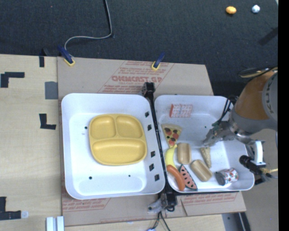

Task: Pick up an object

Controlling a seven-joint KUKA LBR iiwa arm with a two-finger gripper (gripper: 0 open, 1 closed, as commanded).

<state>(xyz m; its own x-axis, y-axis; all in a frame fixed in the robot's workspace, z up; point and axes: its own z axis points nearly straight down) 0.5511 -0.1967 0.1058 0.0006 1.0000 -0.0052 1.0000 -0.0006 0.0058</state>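
The end effector [211,139] is small and dark against the right bin [198,101] — it is not possible to tell how its fingers stand. The arm [255,108] is cut off by the right side of the view. The print on the red-and-white packet [181,110] is too small to read. The banana [169,157] is partly hidden under the bread roll [183,152]. On the dark floor at the top, an orange thing [230,10] and a pale thing [256,8] are too small to identify.
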